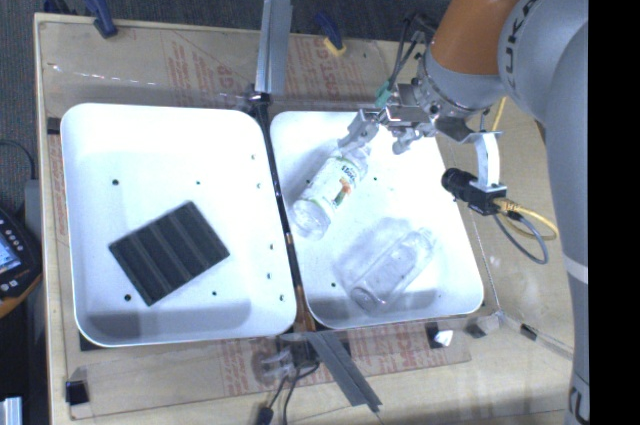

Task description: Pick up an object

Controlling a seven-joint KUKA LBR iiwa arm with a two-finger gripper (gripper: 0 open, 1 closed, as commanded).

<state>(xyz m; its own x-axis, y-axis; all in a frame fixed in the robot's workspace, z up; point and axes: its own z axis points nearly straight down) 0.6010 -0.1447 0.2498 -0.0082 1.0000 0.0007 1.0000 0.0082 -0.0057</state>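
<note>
The jaws [383,129] stand spread, two metal fingers apart above the far part of the right bin [455,213], with nothing seen between them. One finger [362,125] is just beside the cap end of a clear plastic bottle [328,188], and whether it touches cannot be told. That bottle lies on its side on the bin floor, slanting from the jaws down toward the divider between the bins, and carries a small label with green and orange marks. A second clear container [388,260] lies nearer the front of the same bin, apart from the first; it is transparent and faint against the white floor, so its form is hard to make out. The left bin [90,138] holds a dark ribbed rectangular slab [168,251], lying flat and turned at an angle. The grey arm [545,23] with its orange band enters from the right above the worktop [150,53]. Blue clamps [98,10] sit on the far edge.
</note>
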